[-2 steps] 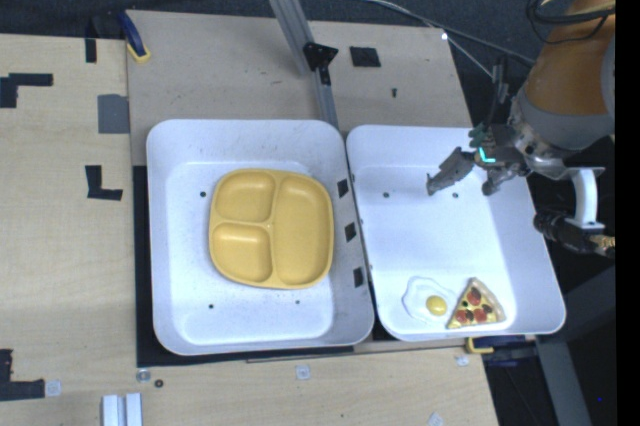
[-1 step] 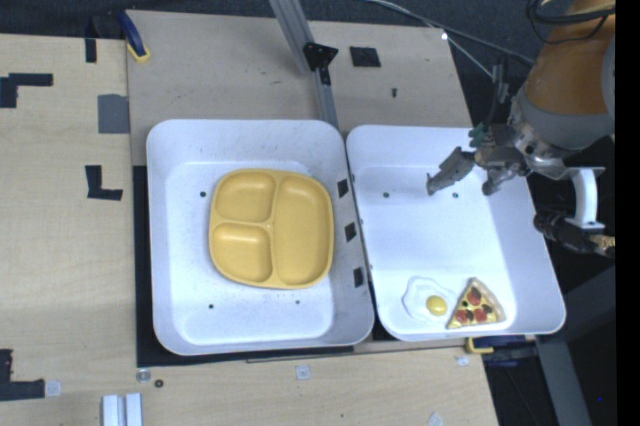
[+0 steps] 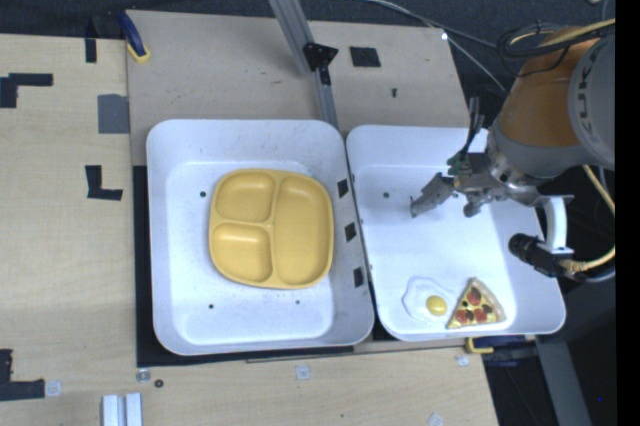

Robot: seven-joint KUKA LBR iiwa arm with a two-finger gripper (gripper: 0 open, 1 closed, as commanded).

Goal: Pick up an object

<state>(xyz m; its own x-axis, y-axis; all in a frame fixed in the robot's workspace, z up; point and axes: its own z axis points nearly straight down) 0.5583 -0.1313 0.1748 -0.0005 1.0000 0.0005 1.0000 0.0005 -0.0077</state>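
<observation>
Lying at the near edge of the right bin (image 3: 520,314), a toy pizza slice (image 3: 475,305) and a fried egg (image 3: 430,301) sit side by side, touching. The gripper (image 3: 445,197) hangs farther back over the bin's bare middle, its jaws parted and holding nothing. Both toys lie nearward of it.

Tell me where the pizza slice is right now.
The pizza slice lies in the right bin, at its near right corner, just right of the fried egg.
</observation>
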